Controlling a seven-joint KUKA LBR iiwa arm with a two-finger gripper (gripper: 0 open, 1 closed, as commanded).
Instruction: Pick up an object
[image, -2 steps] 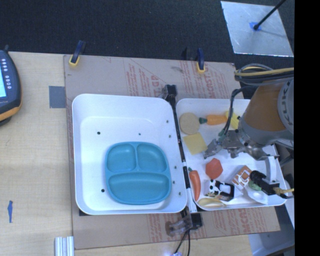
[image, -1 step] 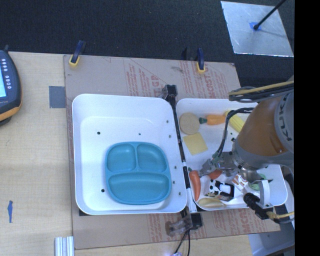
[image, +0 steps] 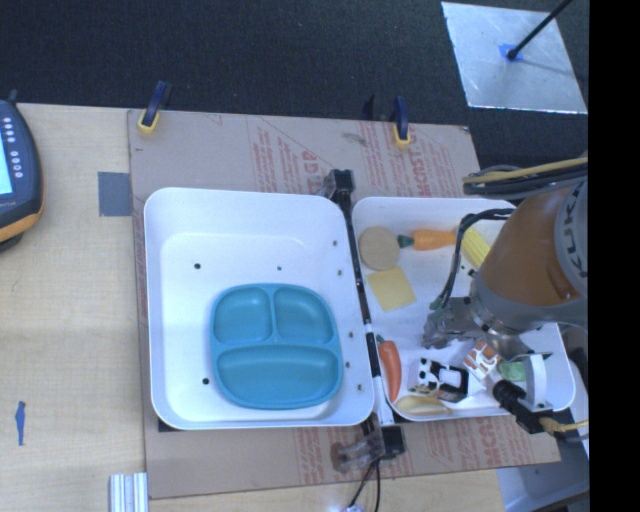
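The right bin (image: 400, 213) holds several toy foods. A tan round disc (image: 380, 247) lies at its far left, with a yellow square slice (image: 391, 289) just below it. An orange carrot (image: 433, 239) and a yellow corn cob (image: 477, 246) lie along the far side. A red chili (image: 390, 369) rests by the left wall near the front. Beside it are a black-and-white piece (image: 438, 379) and a pale curved piece (image: 422, 404). My gripper (image: 443, 325) hangs low over the bin's middle, right of the yellow slice and above the black-and-white piece. The arm hides the bin's right part.
The left bin (image: 170, 215) holds a blue divided plate (image: 275, 345). A small orange-and-white item (image: 484, 358) and a green one (image: 512, 369) peek out under the arm. A handheld pendant (image: 15, 170) lies at the bench's far left. Clamps hold the cardboard's far edge.
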